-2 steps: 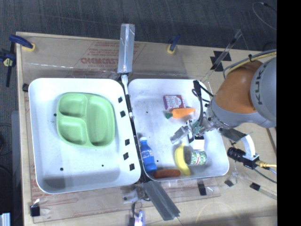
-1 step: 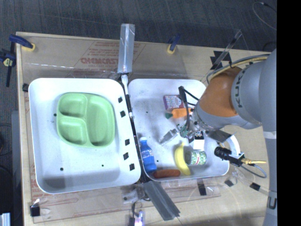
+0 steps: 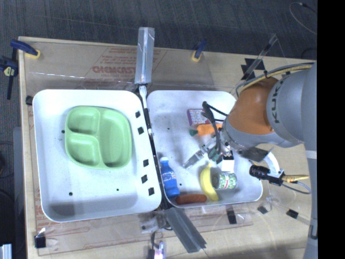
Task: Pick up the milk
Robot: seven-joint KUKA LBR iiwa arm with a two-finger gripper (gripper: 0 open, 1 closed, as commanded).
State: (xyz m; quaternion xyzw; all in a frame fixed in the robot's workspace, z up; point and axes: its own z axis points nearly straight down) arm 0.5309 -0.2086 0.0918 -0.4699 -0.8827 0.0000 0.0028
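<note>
**Arm low over right bin, milk half-hidden at wrist**

The grey KUKA arm (image 3: 291, 109), orange band above the wrist, reaches in from the right, and its gripper (image 3: 215, 151) sits low over the middle of the right bin (image 3: 161, 104). Can't tell from here whether the gripper is apart or closed; cables and the wrist hide it, and nothing is visibly held.

A small white block (image 3: 228, 164), apparently the milk, lies just beside the gripper on its near-right side, partly under the wrist and approx. touching the top of a green can (image 3: 227, 181). The can lies near the bin's front-right corner. A banana (image 3: 207, 183) curves just left of the can, touching it.

A reddish sausage (image 3: 191, 198) rests along the front edge. A blue bottle (image 3: 169, 177) lies by the left wall, near the front-left corner. A silvery piece (image 3: 193, 159) lies mid-bin, left of the gripper. A maroon packet (image 3: 195, 115) and an orange item (image 3: 205, 129) sit toward the back, beside the arm.

The left bin (image 3: 48, 198) holds a green divided plate (image 3: 98, 137), toward its back-left corner and well apart from the arm.
</note>
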